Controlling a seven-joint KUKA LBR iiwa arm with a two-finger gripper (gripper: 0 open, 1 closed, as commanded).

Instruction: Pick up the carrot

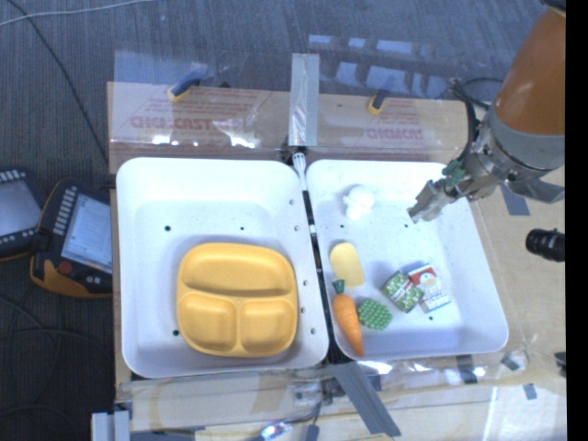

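The orange carrot (347, 322) with a green top lies at the front left of the right bin (478, 274), close to the divider. My gripper (428, 202) hangs over the back right part of that bin, well up and to the right of the carrot, with nothing seen between its fingers. The arm's orange band rises at the top right.
In the right bin lie a white ball (358, 200), a pale yellow piece (346, 262), a green knobbly item (374, 313) and a small green-red carton (415, 288). The left bin (147, 209) holds a yellow divided tray (237, 298). A pendant (73, 242) lies left of the bench.
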